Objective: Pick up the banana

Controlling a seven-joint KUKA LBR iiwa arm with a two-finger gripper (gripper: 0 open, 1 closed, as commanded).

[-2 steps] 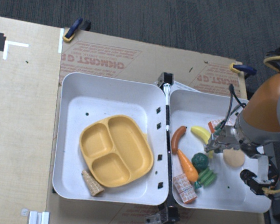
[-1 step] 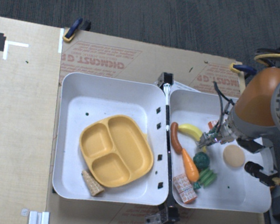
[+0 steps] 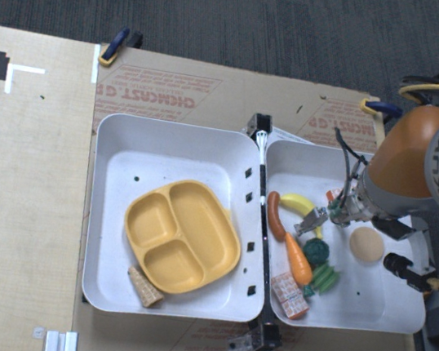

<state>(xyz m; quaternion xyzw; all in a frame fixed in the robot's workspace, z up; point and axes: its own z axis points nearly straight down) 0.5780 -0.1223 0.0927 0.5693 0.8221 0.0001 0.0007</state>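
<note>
A cardboard-covered worktop (image 3: pixel 16 204) carries two white bins. In the right bin (image 3: pixel 380 308) the banana (image 3: pixel 296 203) lies beside a sausage (image 3: pixel 275 215) and above a carrot (image 3: pixel 298 259). The fingers (image 3: pixel 311 222) hover at the banana's lower end; whether they are parted or closed, I cannot tell. A yellow tray (image 3: pixel 183 236) fills the left bin (image 3: pixel 109 194).

**Lighting / image quality**

Even, bright overhead light, no hard hotspots. White bins (image 3: pixel 183 144) sit near clipping, with soft shadows just inside their walls. The yellow tray (image 3: pixel 181 235) casts a faint shadow on the bin floor below it. Mild sheen on the arm's orange band (image 3: pixel 409 151). Carpet above the worktop (image 3: pixel 20 180) reads dark and noisy. Overall slightly soft, low resolution; small items right of the tray lack fine detail.
</note>
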